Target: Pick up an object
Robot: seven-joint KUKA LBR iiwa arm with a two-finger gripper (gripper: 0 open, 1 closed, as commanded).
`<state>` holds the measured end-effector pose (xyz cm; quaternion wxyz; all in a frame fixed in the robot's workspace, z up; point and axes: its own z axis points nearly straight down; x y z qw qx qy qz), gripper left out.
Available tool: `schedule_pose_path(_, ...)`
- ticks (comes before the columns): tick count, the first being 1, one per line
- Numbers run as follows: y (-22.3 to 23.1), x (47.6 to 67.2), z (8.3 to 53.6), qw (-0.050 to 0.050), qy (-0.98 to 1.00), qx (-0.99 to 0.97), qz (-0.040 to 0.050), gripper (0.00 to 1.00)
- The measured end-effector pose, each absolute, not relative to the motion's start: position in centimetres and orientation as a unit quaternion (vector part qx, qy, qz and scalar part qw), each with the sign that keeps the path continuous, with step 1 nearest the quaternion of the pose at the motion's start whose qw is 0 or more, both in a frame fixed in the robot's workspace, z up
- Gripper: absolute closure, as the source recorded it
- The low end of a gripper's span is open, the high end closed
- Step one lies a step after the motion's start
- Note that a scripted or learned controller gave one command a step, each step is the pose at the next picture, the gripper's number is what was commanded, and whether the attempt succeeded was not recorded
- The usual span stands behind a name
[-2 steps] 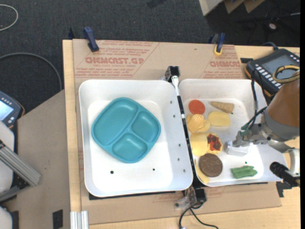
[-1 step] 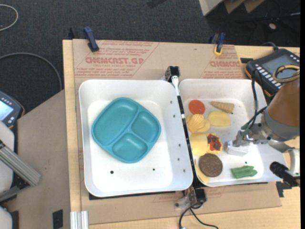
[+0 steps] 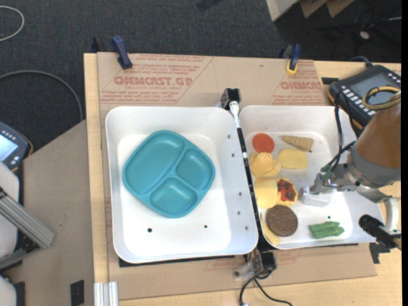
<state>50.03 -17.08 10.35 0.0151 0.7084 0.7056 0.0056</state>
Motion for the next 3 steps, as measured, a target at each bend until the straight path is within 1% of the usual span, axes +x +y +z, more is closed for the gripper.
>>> schedule_pose_path(1, -18.7, 50.3, 9.0, 0.004, 0.707, 0.707, 0.0010, 1.00)
schedule_pose_path(2, -20.2, 48.7, 26.3, 0.008, 0.707, 0.707, 0.0033, 1.00)
schedule_pose_path(3, -16.7, 56.7, 36.0, 0.008, 0.710, 0.704, 0.0048, 1.00)
